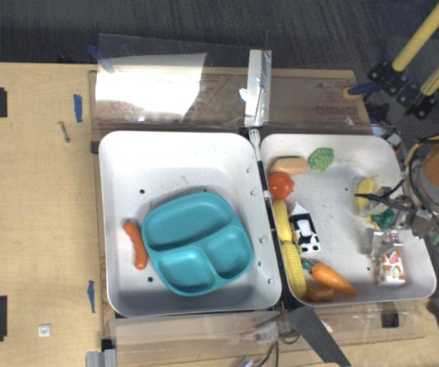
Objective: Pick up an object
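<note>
Objects lie crowded in the right bin (357, 145), so the claw (386, 219) hangs low at its right side, near a small carton (390, 266); whether it is clenched, I cannot tell

**Bench and Bins Around the Work Area**

Two white bins are sitting side by side on a tan bench (28, 228), the left bin (112, 205) touching the right bin (342, 167). A teal divided plate (196, 239) is lying in the left one. A clear plastic sheet (151, 90) is catching glare just beyond it. Blue tape (77, 107) is sticking to the bench at the left, and yellow poles (432, 23) are slanting at far right.
</note>
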### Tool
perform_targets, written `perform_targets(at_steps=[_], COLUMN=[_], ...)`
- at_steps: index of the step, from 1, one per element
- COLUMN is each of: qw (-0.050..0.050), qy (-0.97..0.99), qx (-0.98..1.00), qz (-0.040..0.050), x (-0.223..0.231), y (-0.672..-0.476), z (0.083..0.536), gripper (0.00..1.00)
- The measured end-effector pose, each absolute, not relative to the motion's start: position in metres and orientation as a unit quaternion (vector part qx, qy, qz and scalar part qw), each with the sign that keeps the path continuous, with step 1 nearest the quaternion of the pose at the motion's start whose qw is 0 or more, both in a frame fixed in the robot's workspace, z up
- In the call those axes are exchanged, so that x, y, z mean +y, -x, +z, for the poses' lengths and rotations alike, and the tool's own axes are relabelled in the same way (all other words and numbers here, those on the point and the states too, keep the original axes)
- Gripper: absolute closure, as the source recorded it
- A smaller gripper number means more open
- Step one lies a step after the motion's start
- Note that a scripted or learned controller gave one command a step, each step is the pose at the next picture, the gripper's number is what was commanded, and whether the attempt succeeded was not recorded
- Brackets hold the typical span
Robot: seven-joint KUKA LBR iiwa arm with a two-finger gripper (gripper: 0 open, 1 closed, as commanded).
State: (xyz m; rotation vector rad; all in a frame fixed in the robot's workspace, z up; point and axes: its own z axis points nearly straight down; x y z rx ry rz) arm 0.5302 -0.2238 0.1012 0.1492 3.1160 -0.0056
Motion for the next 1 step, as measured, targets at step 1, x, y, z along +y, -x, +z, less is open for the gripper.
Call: perform_targets(at_steps=[1], qw=[0.005], qy=[-0.061], qx=[0.998], qz=[-0.0014], x=[-0.2033], y=[-0.5292], z=[0.089], gripper=[0.0])
